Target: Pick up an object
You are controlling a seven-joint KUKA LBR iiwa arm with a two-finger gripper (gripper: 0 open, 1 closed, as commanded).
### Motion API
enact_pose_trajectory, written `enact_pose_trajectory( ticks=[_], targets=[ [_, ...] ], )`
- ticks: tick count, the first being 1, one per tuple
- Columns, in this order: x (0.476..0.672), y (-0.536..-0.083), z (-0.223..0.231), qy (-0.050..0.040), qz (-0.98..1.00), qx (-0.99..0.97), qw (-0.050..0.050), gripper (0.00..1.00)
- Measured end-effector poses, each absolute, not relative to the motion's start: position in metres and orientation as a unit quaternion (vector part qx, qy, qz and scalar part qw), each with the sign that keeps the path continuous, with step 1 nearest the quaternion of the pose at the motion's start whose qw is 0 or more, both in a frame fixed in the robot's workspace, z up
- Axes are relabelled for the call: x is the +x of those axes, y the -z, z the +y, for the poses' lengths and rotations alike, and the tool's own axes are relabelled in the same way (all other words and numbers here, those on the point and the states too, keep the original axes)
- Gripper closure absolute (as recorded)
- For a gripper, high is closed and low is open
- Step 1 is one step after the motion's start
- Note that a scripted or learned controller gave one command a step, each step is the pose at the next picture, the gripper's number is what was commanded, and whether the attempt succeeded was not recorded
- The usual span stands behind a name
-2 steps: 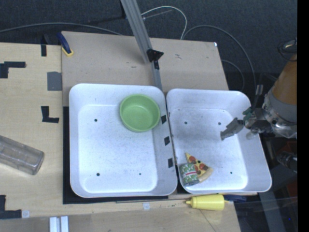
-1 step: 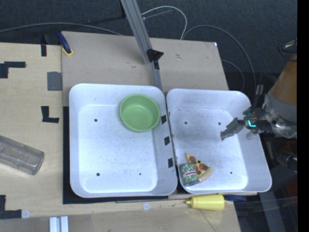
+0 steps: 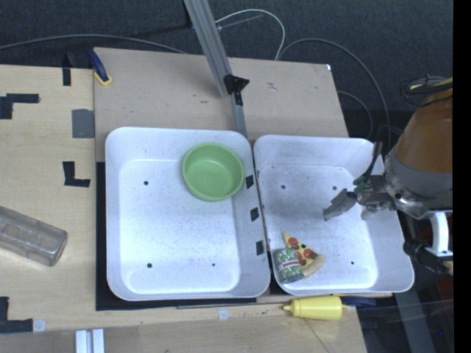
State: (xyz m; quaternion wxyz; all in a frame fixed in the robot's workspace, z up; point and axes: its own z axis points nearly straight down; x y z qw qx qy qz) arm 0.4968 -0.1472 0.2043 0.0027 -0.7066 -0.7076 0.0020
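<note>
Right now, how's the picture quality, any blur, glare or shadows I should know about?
Camera view: soft and slightly blurry overall, with even lighting and no harsh glare on the white bins; the gripper is smeared and its shape is hard to read; the green bowl casts only a faint shadow; the floor beyond the bench is dark.

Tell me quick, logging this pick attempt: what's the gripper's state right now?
Gripper: cannot be told from this view; it hangs over the right bin, apart from the pizza slice toy.
</note>
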Motion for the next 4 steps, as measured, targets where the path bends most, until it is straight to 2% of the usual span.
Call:
enact_pose_trajectory(
  ticks=[2, 3, 4],
  targets=[
    [0.496, -0.108, -0.158, -0.0025, -0.707, -0.707, 0.003, 0.00],
    [0.498, -0.121, -0.157, -0.0008, -0.708, -0.706, 0.002, 1.00],
    [0.506, -0.166, -0.159, 0.0006, -0.708, -0.707, -0.001, 1.00]
  ],
)
